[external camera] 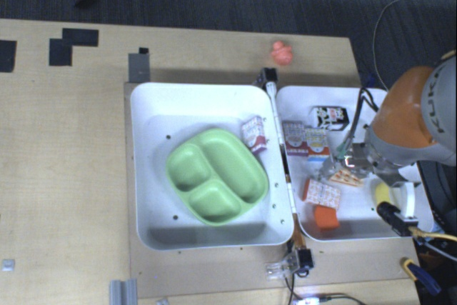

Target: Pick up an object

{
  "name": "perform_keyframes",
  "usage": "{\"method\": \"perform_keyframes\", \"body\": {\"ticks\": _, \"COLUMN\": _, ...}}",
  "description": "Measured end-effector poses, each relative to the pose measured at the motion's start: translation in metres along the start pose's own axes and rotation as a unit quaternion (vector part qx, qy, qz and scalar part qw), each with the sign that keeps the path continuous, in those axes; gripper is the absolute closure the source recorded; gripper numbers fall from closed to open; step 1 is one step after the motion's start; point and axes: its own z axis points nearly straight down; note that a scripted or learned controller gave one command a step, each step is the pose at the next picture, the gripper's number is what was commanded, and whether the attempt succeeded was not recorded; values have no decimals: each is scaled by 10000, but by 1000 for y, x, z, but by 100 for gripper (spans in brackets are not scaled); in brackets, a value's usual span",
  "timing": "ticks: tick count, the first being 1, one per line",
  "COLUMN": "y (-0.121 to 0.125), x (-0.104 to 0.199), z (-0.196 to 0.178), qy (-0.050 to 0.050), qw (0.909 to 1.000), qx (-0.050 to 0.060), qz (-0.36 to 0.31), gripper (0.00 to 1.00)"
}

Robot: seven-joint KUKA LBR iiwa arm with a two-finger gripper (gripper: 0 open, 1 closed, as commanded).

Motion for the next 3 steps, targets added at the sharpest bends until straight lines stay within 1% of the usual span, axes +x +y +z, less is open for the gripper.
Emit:
{"method": "perform_keyframes", "body": {"ticks": 1, "y": 3, "x": -1, "z": -13, "qy": -16, "qw": 10000, "qx": -49, "qz": -4, "gripper": 100}}
{"method": "perform_keyframes", "body": {"ticks": 2, "y": 3, "x": -1, "z": -13, "qy": -13, "qw": 10000, "qx": -40, "qz": -5, "gripper": 0}}
{"method": "perform_keyframes", "body": {"ticks": 3, "y": 29, "x": 30, "z": 5, "qy": -21, "qw": 10000, "qx": -50, "qz": -7, "gripper": 0}}
